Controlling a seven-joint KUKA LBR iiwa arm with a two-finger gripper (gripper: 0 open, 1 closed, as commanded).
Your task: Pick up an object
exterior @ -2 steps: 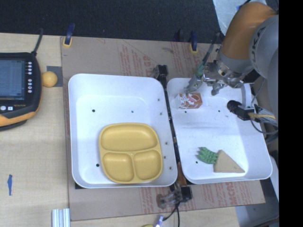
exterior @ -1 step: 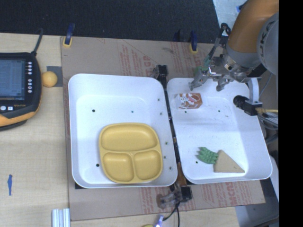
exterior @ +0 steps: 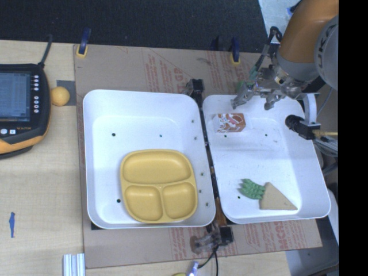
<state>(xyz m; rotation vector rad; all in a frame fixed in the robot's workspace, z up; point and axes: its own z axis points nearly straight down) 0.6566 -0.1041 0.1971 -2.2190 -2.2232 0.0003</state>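
In the right bin [exterior: 299, 154] a small red and white packet [exterior: 230, 122] lies near the far left corner. A green toy [exterior: 251, 188] and a tan wedge [exterior: 277, 199] lie together near the front edge. My gripper [exterior: 255, 98] hangs open above the bin's far edge, to the right of and beyond the packet, with nothing between its fingers. The orange-banded wrist rises behind it at the upper right.
The left bin [exterior: 103, 125] holds a yellow divided plate [exterior: 158, 185]. A teach pendant [exterior: 20, 108] and a yellow ball [exterior: 60, 95] lie on the bench at far left. Clamps stand along the cardboard's far edge. A black fitting [exterior: 299, 125] sticks in at the right bin's right side.
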